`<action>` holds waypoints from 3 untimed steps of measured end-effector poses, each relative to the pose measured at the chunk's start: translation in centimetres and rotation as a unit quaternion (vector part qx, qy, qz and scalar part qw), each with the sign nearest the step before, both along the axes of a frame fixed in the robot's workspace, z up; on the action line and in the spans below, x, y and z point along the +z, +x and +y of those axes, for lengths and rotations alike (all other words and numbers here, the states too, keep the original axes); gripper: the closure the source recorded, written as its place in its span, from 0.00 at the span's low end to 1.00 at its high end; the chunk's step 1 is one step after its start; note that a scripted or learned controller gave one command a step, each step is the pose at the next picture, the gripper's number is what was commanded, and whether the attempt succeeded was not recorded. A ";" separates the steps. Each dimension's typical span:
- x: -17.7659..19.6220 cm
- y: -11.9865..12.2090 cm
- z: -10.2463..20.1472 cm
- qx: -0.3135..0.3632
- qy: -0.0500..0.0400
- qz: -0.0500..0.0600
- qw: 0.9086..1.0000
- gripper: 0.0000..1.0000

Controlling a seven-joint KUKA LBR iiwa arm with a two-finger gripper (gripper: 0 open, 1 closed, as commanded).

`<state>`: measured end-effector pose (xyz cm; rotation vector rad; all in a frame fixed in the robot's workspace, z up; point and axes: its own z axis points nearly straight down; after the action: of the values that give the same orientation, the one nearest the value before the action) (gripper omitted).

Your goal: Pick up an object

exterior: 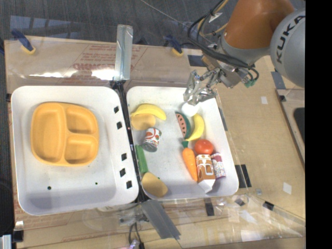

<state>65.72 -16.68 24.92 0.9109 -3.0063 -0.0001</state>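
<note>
The right bin holds several toy foods. A banana and a tan piece lie at its far left, with a small can below them. A watermelon slice, a second banana, a tomato, a carrot and a juice carton crowd the right side. My gripper hangs over the bin's far right corner, open, with nothing between its fingers. A small white object lies just below it.
A green cucumber and a tan bread-like piece lie along the right bin's left wall. The left bin holds a yellow divided plate. A metal strip stands behind the divider between the bins.
</note>
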 end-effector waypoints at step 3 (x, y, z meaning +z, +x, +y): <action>0.5 -0.3 -3.4 0.275 -0.001 -0.003 0.962 1.00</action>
<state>65.39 -20.12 25.45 1.7045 -2.6444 0.0044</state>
